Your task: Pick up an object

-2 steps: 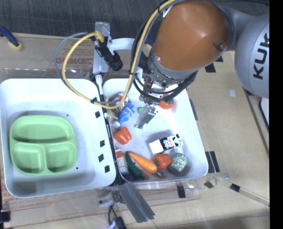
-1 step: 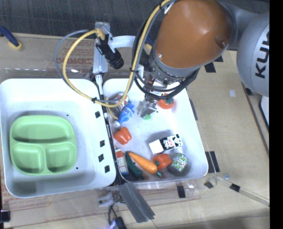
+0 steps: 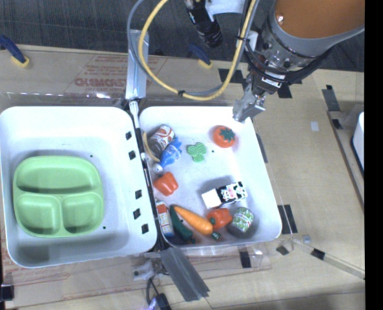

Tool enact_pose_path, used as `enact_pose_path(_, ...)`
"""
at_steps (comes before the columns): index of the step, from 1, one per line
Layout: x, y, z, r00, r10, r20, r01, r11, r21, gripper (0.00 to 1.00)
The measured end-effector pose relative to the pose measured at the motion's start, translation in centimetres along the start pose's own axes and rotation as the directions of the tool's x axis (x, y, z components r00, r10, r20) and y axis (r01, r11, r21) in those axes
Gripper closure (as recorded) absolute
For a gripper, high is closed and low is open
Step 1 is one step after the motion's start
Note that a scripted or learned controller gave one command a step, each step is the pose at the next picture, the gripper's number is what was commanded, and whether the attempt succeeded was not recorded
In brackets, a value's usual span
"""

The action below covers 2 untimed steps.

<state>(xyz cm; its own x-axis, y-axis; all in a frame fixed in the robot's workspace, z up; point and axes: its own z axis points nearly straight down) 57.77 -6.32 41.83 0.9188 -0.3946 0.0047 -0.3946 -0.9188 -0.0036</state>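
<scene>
The arm (image 3: 314,8) is cut off by the top edge above the gripper (image 3: 248,108), whose fingertips are too blurred to tell apart. Far below the gripper, a dark green toy (image 3: 181,228) lies partly under the carrot (image 3: 192,220). Beside them, a small bottle (image 3: 164,219) is half hidden against the bin wall (image 3: 154,234).

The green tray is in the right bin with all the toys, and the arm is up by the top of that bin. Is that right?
Not quite. The green tray sits in the left bin, by itself. The toys, like the tomato and carrot, are in the right bin. The arm's gripper is up by the top of the right bin, as you said. The camera view shows this.
</scene>
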Motion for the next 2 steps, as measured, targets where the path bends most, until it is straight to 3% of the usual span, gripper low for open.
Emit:
enact_pose_path(1,2.5,-9.2,-0.8,0.978,-0.210,0.001,0.210,0.978,0.005,1.00)
enact_pose_path(2,1.4,-16.6,-0.1,0.978,-0.207,0.006,0.207,0.978,0.002,1.00)
